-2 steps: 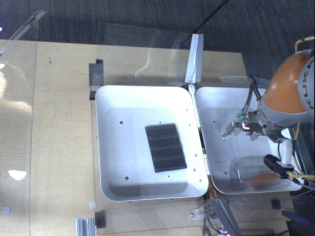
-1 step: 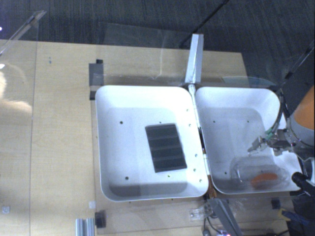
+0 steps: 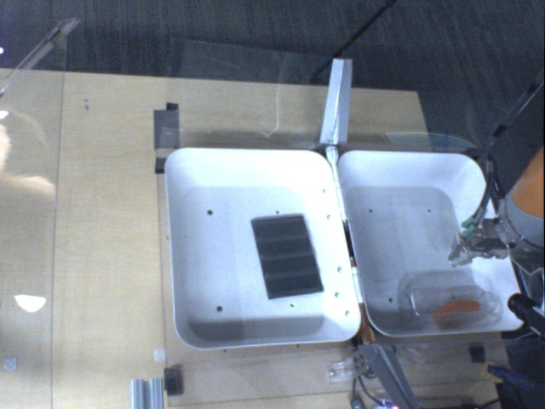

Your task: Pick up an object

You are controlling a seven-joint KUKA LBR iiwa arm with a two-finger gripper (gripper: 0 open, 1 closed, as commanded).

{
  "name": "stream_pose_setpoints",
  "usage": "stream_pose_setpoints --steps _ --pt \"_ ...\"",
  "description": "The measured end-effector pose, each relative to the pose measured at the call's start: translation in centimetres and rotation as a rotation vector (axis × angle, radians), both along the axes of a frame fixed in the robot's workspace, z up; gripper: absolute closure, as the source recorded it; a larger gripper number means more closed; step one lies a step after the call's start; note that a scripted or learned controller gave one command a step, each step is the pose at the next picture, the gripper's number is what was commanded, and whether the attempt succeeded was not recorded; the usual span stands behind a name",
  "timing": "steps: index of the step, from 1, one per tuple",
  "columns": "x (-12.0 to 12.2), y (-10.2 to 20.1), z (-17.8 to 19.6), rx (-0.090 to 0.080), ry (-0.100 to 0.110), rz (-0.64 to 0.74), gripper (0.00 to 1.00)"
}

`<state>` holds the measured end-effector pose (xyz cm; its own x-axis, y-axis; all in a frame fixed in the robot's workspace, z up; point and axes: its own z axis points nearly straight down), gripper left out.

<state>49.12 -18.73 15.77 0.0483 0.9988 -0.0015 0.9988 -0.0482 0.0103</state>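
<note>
Nearest you: clear plastic container (image 3: 450,301) with an orange piece (image 3: 457,309) inside, lying in the right bin (image 3: 400,177) at its front wall, just below the gripper (image 3: 479,244) and slightly left of it. Jaw spread: you cannot tell from here. Further left of the jaws, well apart, a dark ribbed slab (image 3: 287,256) lies flat in the left bin (image 3: 196,228).

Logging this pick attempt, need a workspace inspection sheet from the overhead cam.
Surface: wooden bench, two white bins side by side.
Job's things: dark ribbed rectangular pad flat in left bin; clear container with orange piece inside in right bin, near front corner.
Clutter: nothing seen.
Grippers: gripper over right bin's right side, above the container.
Cables: black cable crossing floor behind bench.
Surroundings: dark carpet.
</note>
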Motion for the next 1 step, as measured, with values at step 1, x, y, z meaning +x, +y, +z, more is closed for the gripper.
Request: stream_pose_setpoints --steps 1 --pt "0.00 0.00 0.00 0.000 0.000 0.000 0.00"
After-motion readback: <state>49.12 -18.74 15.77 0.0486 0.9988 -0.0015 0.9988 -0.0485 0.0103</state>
